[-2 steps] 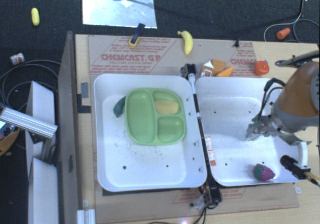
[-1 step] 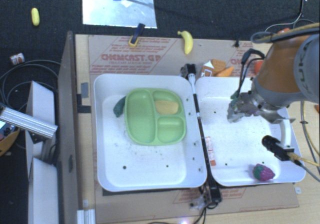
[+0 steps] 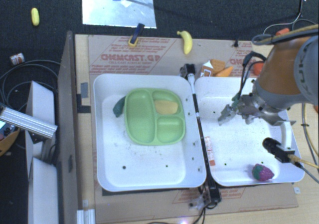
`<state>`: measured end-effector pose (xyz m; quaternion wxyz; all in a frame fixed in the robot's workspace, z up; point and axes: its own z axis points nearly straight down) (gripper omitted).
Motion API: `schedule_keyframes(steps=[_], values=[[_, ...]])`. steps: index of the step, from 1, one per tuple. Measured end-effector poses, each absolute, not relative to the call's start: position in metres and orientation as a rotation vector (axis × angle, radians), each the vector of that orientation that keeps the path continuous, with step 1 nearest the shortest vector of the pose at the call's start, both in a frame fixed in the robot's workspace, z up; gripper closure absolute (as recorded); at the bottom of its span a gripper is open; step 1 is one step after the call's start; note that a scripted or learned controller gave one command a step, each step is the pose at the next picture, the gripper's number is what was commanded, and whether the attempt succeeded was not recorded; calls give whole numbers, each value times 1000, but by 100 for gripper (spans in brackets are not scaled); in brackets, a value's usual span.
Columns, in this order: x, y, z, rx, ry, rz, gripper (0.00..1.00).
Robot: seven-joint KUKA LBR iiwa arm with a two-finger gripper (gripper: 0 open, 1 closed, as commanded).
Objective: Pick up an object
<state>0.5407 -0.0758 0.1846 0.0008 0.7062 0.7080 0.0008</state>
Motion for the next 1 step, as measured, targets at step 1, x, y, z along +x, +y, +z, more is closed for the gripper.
schedule_keyframes(steps=[1], values=[[513, -92, 131, 2225, 2222, -3, 0]])
